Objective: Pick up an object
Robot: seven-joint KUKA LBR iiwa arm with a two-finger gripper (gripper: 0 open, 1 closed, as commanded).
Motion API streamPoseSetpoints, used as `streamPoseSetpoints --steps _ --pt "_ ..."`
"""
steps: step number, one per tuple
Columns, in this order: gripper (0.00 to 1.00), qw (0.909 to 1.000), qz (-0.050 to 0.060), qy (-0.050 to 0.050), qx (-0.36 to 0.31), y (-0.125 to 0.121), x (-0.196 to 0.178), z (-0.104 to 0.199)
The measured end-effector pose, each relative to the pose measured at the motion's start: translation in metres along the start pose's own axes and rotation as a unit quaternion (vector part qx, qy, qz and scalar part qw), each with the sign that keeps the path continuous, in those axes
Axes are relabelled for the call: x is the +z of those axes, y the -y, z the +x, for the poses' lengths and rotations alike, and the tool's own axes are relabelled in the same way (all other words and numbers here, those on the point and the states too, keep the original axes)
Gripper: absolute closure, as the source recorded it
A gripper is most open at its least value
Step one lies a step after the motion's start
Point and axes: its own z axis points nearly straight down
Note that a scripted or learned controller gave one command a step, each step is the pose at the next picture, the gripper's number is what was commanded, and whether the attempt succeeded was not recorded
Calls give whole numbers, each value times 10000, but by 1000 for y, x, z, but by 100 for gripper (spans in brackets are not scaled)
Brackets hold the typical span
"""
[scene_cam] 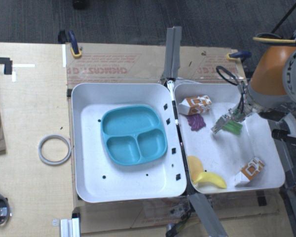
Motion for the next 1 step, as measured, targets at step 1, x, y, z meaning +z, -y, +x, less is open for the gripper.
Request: streamPoseSetpoints --steps 1 --pt "100 10000 -6 7 7 0 -9 -1"
